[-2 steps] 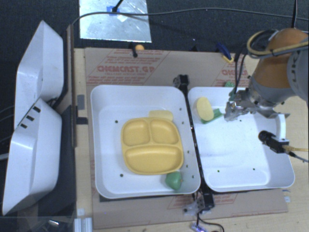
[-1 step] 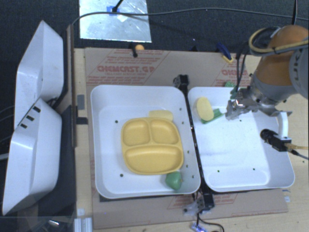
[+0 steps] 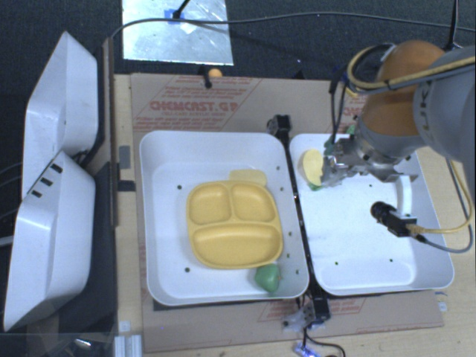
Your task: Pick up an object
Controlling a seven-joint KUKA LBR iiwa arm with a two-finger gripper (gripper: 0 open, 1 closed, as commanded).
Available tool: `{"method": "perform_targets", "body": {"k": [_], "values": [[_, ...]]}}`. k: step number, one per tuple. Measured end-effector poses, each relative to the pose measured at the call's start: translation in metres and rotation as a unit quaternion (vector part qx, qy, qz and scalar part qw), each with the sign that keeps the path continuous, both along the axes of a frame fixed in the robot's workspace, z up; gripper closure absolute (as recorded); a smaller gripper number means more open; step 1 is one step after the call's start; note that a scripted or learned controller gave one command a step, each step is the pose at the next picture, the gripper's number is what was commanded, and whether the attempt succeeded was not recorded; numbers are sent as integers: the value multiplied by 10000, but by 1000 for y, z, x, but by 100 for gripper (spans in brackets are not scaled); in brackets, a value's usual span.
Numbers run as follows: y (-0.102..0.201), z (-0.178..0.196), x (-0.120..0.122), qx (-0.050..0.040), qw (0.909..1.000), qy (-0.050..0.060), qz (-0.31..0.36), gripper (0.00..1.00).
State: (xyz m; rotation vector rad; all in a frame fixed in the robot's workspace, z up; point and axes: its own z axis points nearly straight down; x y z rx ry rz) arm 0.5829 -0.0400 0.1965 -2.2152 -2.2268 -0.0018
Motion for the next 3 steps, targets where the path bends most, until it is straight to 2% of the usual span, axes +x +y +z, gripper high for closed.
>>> {"method": "perform_targets", "body": {"k": [3], "values": [[146,37,8,1,10000,-5,-2,100]]}}
